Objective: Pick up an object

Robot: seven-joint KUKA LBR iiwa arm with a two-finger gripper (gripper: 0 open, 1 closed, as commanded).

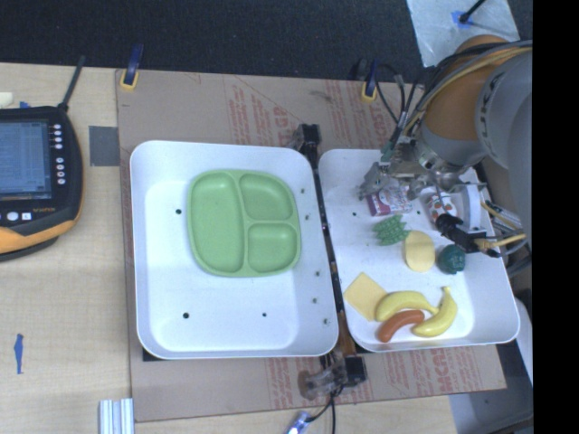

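Right bin (pixel 488 333): objects are packed into its middle and near edge. A reddish packet (pixel 387 204) lies by the far edge, directly under the gripper (pixel 391 181); whether the gripper is open or closed cannot be told, nor whether it holds anything. Below the packet sit a green broccoli piece (pixel 391 231), a pale yellow lemon (pixel 419 251) and a dark green round item (pixel 451 259). A yellow cheese slice (pixel 364 295), two bananas (pixel 430 312) and a sausage (pixel 399 325) crowd the near edge. Left bin (pixel 158 242): a green divided plate (pixel 243 221) towards its far edge, open floor around it.
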